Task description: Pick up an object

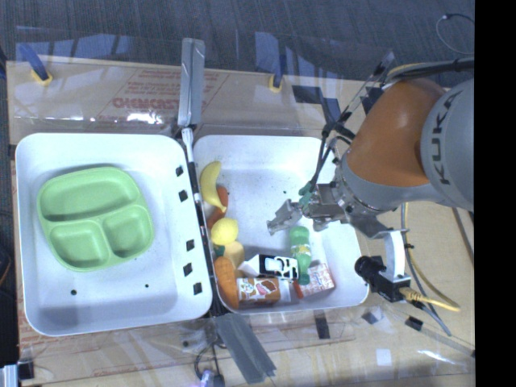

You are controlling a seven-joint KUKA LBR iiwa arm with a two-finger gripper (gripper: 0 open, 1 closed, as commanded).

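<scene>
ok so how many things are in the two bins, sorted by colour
Green: 2, the divided plate and a bottle
Yellow: 2, banana and lemon
Orange: 1, carrot
Mixed print packets: 2
Total: 7, though the pile may hide more

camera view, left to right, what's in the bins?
green divided tray → banana → lemon → green bottle → claw, above the right bin. The packets along the bin's near edge overlap, so I left them out.

I'm seeing a green divided tray (95,216) lying in the left white bin (32,297); the bench (121,95) is sitting on dark carpet (242,6).
</scene>
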